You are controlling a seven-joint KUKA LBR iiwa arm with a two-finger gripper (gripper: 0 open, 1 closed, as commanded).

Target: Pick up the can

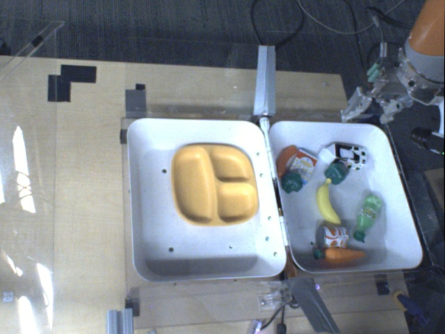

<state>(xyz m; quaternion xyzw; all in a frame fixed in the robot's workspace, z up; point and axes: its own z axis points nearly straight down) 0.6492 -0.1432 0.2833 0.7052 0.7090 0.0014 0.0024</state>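
1. Fingers of the gripper (363, 105) stand apart, with nothing between them; the pale tips splay over the bench just beyond the far rim of the right bin (400, 186).
2. Relative to that right bin, the gripper hangs above its far right corner, outside the rim, with the orange band of the arm (427, 30) behind it toward the frame's corner.
3. Inside the right bin, near its front wall, the can (334, 236) lies well apart from the gripper, its white and orange label facing up.
4. A carrot (338, 256) touches the can on the side nearest the front rim.
5. A banana (327, 202) lies just behind the can, toward the bin's middle, and a green bottle (367, 216) lies to the can's right.
6. Beside the right bin, the left bin (146, 200) holds a yellow divided tray (213, 184).
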